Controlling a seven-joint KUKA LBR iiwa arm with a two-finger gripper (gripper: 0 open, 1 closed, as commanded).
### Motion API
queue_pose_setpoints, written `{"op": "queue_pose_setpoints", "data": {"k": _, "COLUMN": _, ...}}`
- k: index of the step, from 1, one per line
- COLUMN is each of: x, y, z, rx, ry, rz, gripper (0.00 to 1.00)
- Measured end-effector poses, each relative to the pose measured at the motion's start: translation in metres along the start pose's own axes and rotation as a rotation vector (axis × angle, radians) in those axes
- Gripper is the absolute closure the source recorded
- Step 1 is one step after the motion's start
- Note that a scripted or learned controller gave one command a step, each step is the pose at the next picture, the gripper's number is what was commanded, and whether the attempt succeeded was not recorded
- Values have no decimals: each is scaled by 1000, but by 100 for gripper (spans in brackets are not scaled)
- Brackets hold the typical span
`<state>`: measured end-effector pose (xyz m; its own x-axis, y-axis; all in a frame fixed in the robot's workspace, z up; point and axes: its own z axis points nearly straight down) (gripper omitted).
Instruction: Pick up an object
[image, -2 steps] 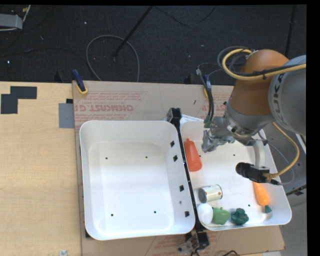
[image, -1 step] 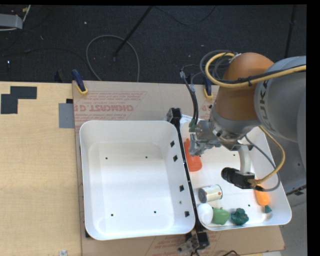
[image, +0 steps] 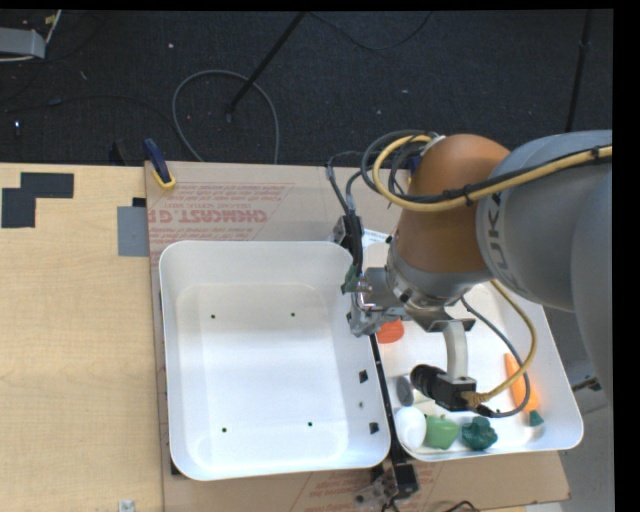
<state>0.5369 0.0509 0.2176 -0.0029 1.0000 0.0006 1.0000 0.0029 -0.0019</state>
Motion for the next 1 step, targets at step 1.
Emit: {"op": "queue_pose_setpoints", "data": {"k": 1, "x": 36, "y": -24, "z": -4, "rx": -1, "ry": 0, "rz": 0, "gripper": 100}}
